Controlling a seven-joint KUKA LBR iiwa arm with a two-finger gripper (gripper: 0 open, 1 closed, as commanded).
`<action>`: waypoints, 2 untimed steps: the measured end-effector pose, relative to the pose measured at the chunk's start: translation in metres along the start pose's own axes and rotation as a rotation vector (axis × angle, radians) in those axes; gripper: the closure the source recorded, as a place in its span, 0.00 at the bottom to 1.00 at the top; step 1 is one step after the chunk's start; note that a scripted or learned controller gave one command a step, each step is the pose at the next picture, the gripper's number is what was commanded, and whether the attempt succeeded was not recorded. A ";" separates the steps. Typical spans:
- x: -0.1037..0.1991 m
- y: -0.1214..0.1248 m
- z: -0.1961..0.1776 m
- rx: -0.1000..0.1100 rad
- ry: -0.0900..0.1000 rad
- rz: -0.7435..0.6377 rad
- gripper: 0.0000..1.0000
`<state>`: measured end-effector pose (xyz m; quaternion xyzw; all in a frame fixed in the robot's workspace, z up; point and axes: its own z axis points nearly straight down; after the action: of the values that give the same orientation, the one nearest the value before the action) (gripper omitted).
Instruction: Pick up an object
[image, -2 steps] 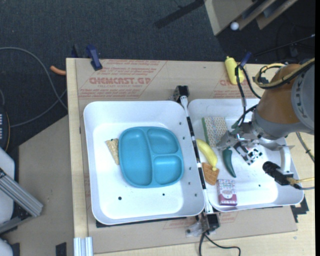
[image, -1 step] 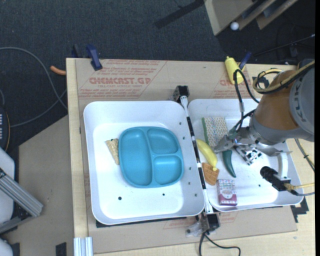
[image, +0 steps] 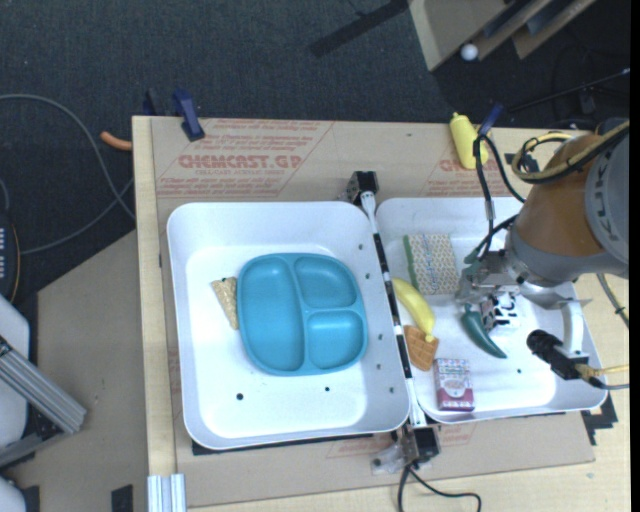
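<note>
Camera view shows the gripper (image: 487, 300) low over the green pepper (image: 484, 334), nothing lifted yet, grip unclear.

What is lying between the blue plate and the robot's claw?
In the camera view, a yellow banana lies between the blue divided plate and the gripper, just inside the right bin, past the bins' shared rims.

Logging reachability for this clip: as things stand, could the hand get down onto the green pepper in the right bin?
Probably yes. The hand hovers right by the green pepper, and nothing lies over it.
</note>
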<state>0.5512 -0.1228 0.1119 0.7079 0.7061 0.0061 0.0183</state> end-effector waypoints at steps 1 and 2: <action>0.000 0.000 0.000 0.001 0.000 0.000 0.00; -0.022 -0.018 0.018 0.025 0.015 -0.005 0.00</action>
<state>0.5339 -0.1454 0.0932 0.7062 0.7080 0.0025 0.0041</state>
